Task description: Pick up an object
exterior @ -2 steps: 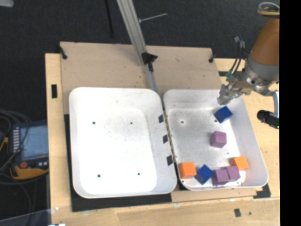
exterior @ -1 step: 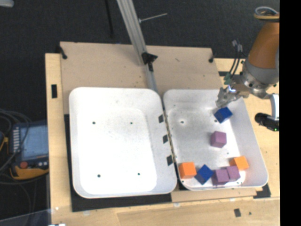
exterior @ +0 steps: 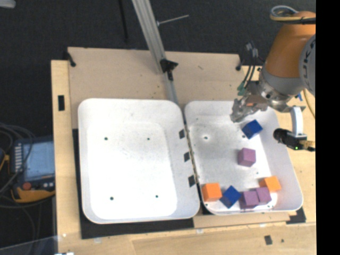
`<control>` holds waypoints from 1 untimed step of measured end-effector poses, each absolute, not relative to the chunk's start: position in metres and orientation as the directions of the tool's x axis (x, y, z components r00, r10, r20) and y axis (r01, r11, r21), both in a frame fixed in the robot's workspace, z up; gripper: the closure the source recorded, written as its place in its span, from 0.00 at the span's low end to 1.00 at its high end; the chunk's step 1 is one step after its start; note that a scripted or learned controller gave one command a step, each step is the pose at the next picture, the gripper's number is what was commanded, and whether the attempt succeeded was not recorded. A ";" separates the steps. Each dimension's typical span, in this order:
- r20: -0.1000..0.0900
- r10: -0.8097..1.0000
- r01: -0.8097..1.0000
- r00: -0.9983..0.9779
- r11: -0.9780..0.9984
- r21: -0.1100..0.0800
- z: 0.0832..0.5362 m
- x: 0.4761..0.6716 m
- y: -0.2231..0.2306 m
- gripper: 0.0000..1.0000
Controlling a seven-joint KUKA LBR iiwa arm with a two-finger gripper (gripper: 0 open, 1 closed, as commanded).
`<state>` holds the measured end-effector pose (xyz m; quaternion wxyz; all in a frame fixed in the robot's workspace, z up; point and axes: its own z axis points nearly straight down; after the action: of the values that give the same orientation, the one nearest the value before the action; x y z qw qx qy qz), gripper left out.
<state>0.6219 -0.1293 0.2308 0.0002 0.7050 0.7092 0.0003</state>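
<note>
Looking down from above, the wooden desk [exterior: 133, 70] has two flat white bins side by side. The left bin [exterior: 133, 158] has a few small dark dots on its floor. The right bin [exterior: 212, 142] has blocks in it. The grey arm with the orange band [exterior: 287, 52] comes in from the right and leans over the top part of the right bin. Its end effector [exterior: 241, 110] hangs over the bin floor near the back edge, just beside a blue block [exterior: 252, 128]. The picture is too blurry there to say how the end effector is set, so I cannot tell. Nothing can be seen between its tips. A purple block [exterior: 246, 157] sits alone near the middle of the right bin. Along the front edge sit an orange block [exterior: 212, 191], a second blue block [exterior: 230, 196] touching it, two purple blocks [exterior: 256, 197] side by side, and another orange block [exterior: 272, 184] just behind them. A grey metal pole [exterior: 151, 33] slants across the back of the desk.
</note>
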 end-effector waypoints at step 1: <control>0.002 1.000 1.000 -0.007 0.007 0.001 0.243 0.613 -0.076 1.00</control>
<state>0.6131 -0.0756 0.2432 -0.0005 0.7045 0.7097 0.0009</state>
